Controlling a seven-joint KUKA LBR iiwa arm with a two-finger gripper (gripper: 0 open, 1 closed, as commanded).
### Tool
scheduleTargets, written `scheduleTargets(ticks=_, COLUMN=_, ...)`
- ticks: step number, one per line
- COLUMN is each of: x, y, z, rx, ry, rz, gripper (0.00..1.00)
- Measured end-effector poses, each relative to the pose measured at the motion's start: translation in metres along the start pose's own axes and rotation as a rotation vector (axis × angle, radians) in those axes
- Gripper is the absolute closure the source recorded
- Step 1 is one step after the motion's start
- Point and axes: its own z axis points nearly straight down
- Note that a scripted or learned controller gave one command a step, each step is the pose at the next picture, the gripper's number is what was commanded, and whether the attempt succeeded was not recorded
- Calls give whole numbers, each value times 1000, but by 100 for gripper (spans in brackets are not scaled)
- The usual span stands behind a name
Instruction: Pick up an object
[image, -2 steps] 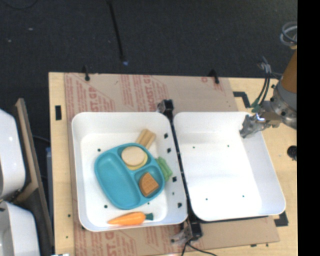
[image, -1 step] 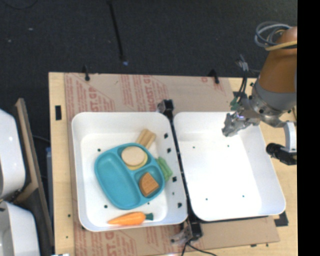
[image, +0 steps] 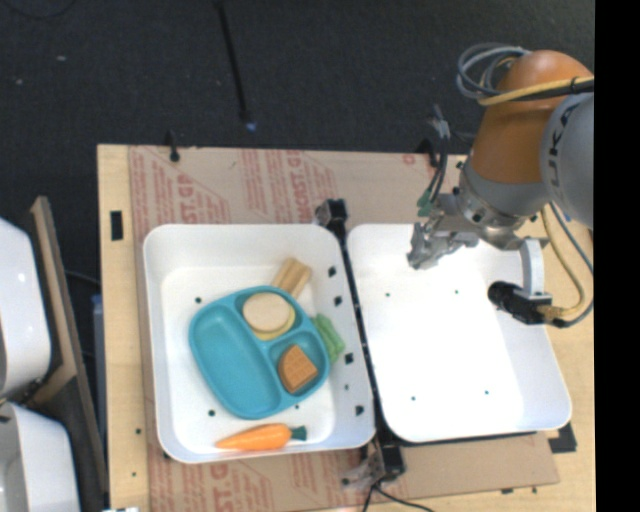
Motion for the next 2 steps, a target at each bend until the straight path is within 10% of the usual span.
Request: scheduleTargets(ticks=2, x=102, y=39, z=-9, rx=-1, ry=1, rz=0, gripper=100)
